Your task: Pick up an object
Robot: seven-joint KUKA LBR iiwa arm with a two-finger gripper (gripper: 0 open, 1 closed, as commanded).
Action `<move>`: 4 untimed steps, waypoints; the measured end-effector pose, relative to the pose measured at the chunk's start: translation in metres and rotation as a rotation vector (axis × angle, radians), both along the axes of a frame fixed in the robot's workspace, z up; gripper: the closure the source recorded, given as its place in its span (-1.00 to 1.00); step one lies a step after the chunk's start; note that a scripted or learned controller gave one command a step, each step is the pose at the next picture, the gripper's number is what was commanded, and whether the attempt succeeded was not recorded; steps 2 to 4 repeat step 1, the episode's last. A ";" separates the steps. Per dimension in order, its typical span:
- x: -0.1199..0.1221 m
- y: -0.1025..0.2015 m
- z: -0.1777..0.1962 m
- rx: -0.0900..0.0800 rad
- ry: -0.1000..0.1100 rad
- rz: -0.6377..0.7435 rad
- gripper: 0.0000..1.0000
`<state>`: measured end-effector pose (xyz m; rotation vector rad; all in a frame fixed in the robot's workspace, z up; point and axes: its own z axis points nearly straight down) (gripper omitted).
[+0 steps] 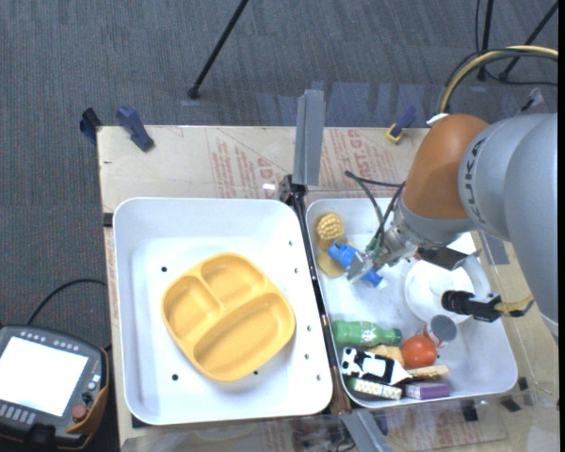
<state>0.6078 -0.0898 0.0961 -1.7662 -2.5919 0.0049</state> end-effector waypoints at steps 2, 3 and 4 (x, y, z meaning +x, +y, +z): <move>0.034 0.060 0.126 0.001 -0.018 -0.127 1.00; 0.034 0.060 0.126 0.001 -0.018 -0.127 1.00; 0.034 0.060 0.126 0.001 -0.018 -0.127 1.00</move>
